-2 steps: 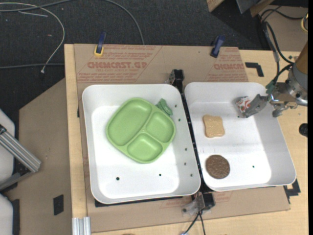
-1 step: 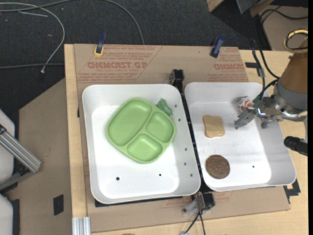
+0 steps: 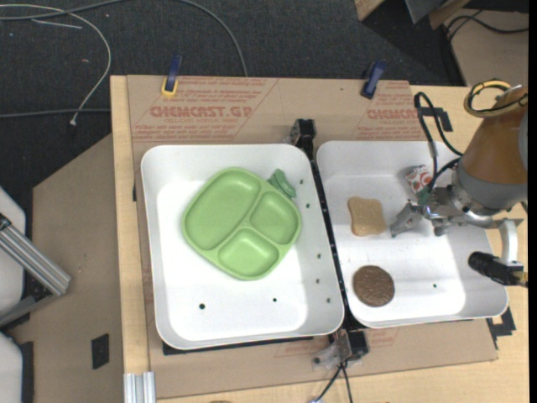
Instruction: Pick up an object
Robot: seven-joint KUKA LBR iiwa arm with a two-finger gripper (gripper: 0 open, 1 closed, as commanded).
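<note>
Cookie, round and brown, lies nearest in the right bin, free for picking; beyond it rests a tan bread slice. Gripper hangs low just right of the bread, fingers apparently spread and holding nothing, though blur hinders certainty. Left bin stores a green divided plate.

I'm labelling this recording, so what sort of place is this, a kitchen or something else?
Most likely a robotics lab bench, not a kitchen: two white bins sit on a clamped cardboard sheet, loose cables trail over dark carpet, and the robot arm reaches over toy-like food such as the bread slice.
</note>
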